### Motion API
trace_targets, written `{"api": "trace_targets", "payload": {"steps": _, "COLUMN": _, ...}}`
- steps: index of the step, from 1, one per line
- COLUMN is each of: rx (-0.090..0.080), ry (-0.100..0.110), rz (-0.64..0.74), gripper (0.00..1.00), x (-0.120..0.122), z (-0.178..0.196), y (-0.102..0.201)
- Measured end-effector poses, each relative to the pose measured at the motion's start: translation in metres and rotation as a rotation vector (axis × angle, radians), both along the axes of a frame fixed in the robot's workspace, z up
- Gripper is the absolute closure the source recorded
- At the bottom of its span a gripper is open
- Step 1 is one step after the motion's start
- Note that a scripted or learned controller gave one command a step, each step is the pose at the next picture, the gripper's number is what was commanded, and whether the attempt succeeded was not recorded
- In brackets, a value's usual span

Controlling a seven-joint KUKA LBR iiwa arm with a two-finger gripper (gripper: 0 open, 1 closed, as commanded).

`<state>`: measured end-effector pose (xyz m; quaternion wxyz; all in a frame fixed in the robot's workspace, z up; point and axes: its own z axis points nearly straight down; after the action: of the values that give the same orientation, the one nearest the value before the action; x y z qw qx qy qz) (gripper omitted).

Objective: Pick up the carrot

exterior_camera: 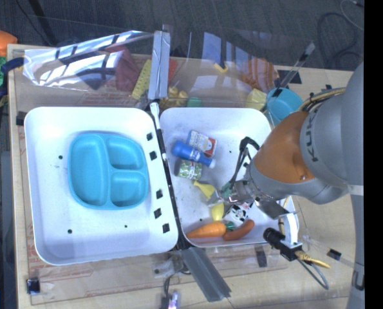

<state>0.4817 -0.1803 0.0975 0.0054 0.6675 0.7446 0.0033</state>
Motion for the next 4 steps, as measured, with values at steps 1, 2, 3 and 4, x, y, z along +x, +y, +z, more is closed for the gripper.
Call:
{"api": "trace_targets", "payload": {"steps": 1, "rx": 0.002, "ry": 0.007, "rz": -0.001, "gripper": 0.0, "x": -0.002, "z": -0.003, "y": 0.0}}
{"api": "trace_targets", "payload": {"steps": 2, "rx": 0.0, "ry": 0.014, "rz": 0.585, "gripper": 0.0, "x": -0.004, "z": -0.006, "y": 0.033}}
{"api": "trace_targets", "payload": {"steps": 3, "rx": -0.001, "ry": 0.013, "rz": 0.589, "gripper": 1.0, "x": -0.003, "z": 0.004, "y": 0.033}}
{"api": "trace_targets", "payload": {"steps": 4, "rx": -0.001, "ry": 0.008, "rz": 0.248, "gripper": 1.0, "x": -0.003, "z": -0.004, "y": -0.029}}
